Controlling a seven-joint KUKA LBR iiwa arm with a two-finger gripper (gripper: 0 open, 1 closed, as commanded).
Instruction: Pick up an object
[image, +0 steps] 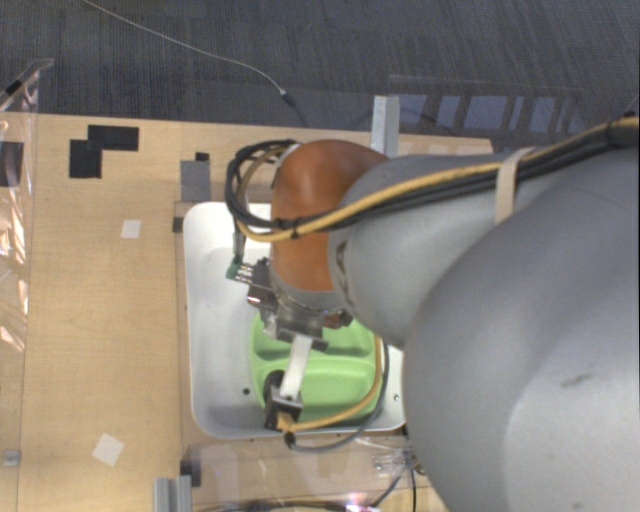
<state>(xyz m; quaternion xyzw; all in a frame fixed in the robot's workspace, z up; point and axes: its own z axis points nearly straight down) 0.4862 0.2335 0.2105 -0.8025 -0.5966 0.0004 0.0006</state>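
Claw (300, 325) hangs over a light green, rounded plastic object (340, 385), which lies in the lower right part of the shallow white bin (200, 300) on the pale wooden desk (90, 300). The grey arm (520, 330) with its orange band (310, 200) covers the claw from above, so I cannot tell whether it is released or clenched, or touching the object. A black L-shaped mark (100, 148) sits on the desk, up and left of the bin.

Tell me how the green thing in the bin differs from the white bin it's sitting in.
The green object is bright green; the bin is white. The green object is smaller, covering only the lower right of the bin's visible floor. The arm overlaps the green object's upper part, while the bin's left side lies bare. Both look smooth, with rounded corners.
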